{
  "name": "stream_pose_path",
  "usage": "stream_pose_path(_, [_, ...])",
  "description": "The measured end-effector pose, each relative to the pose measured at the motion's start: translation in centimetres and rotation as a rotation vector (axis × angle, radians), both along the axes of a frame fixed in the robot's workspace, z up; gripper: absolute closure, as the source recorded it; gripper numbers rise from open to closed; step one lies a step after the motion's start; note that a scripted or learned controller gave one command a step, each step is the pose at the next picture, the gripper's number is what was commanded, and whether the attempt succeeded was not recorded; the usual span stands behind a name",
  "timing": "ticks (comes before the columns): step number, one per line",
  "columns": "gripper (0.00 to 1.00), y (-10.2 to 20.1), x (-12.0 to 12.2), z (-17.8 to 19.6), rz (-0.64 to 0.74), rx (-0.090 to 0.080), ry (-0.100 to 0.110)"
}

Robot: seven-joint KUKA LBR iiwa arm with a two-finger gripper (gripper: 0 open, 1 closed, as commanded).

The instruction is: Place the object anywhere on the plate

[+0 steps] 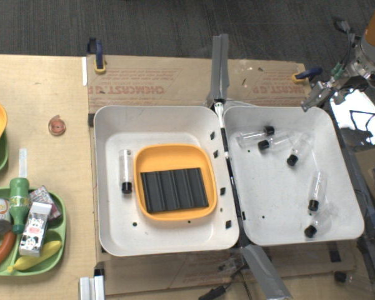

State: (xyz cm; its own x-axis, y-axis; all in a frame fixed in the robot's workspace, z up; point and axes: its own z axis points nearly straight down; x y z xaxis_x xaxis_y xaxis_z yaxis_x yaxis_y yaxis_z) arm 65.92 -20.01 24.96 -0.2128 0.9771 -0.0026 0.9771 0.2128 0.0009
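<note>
From above, the bench (37,92) holds two white bins. The left bin (109,224) has an orange plate (175,157) with a dark ridged pad in it. One clear tube with a black cap (125,170) lies just beside the plate's left edge. The right bin (275,199) holds more clear tubes (314,191), spread apart. The claw (328,91) hangs over the right bin's far right corner. I cannot tell how it is set.
</note>
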Motion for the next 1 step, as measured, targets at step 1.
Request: stream_pose_path(1, [0.00, -2.27, -5.02, 12.49, -0.019, 0.001, 0.001])
